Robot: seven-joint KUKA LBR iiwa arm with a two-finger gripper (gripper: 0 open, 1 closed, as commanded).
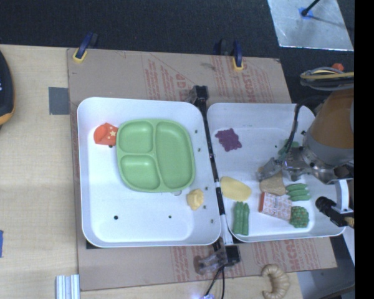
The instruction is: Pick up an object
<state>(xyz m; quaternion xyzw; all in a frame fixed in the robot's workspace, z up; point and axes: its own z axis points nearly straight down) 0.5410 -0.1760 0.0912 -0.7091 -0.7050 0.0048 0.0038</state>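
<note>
Down in the right-hand bin [262, 120], near its far right side, the gripper [275, 167] is lowered among the toy food, and from where I stand I cannot tell its state, because the grey metal blurs together at the tip. It seems to sit right at the upper edge of a small tan piece [273, 184] that looks like bread or a cracker, and that would be my guess for the thing it is after, though nothing is visibly lifted or held. So the pick looks not yet done: the arm [333, 132] is down at the pile, and closing, gripping and raising all appear to be left. Just beside the tan piece lie a red-and-white packet [275, 204], a pea pod [297, 192] and a bit of broccoli [299, 217]. Further left in that bin are one bundle of green beans [240, 218], one yellow lemon-like lump [235, 189] against the dividing wall, and one purple bunch [228, 139] well apart toward the back. That makes seven things in the right bin by my count. The left bin [93, 167] holds one green divided plate [156, 154], one red piece [105, 134] touching its left rim, and one small yellow lump [195, 198] near its lower right corner, three in all.
</note>
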